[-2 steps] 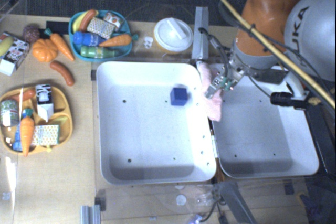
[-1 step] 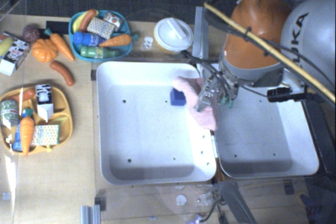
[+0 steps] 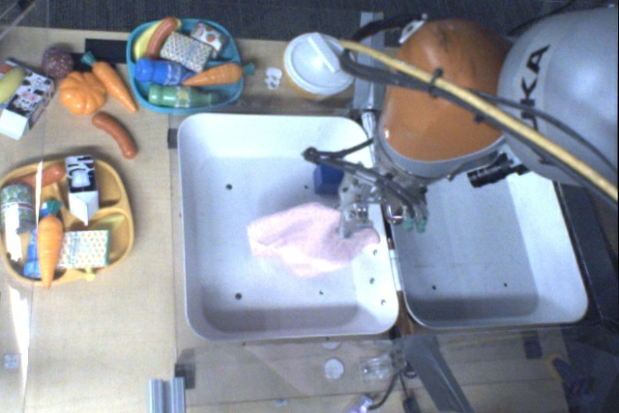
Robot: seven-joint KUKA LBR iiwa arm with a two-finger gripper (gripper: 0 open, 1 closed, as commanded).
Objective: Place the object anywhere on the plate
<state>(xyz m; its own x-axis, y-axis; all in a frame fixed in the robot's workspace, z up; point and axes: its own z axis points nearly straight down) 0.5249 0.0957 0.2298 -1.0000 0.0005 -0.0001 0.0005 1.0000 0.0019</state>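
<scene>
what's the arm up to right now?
The KUKA arm reaches in from the right, and its gripper is down at the right edge of a pink cloth lying crumpled in the left bin. A blue object sits just behind the gripper, partly hidden. Whether the fingers have actually caught the cloth can't be told from this angle. Toy food in a blue bowl and a yellow tray sits off to the left.

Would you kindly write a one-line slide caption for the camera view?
KUKA arm's gripper poised over a pink cloth in the left bin, a blue object just behind it.
</scene>
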